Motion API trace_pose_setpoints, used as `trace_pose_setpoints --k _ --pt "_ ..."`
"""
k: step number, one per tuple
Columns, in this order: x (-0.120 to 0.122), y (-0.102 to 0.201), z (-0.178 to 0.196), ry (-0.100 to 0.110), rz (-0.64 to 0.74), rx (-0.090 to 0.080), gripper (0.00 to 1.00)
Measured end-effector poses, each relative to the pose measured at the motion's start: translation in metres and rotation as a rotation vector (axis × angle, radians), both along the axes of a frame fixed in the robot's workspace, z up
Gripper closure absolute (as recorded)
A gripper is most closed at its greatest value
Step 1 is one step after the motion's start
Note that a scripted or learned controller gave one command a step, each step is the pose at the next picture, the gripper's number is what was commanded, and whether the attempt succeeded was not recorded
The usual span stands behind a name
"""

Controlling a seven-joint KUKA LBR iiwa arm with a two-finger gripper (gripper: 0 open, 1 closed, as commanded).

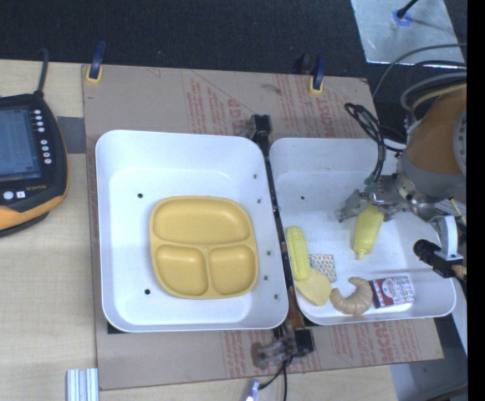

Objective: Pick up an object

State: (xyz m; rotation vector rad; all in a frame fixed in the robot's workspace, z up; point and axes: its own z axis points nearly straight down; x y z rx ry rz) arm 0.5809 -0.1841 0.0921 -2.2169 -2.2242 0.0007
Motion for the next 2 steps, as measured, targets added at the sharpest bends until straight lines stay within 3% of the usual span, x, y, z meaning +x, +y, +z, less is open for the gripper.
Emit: trace_pose_setpoints --k 1,2 --pt "0.000 -0.001 0.010 0.002 0.004 0.001 1.00" --pt "0.034 0.097 0.101 -0.001 0.002 0.002 1.00"
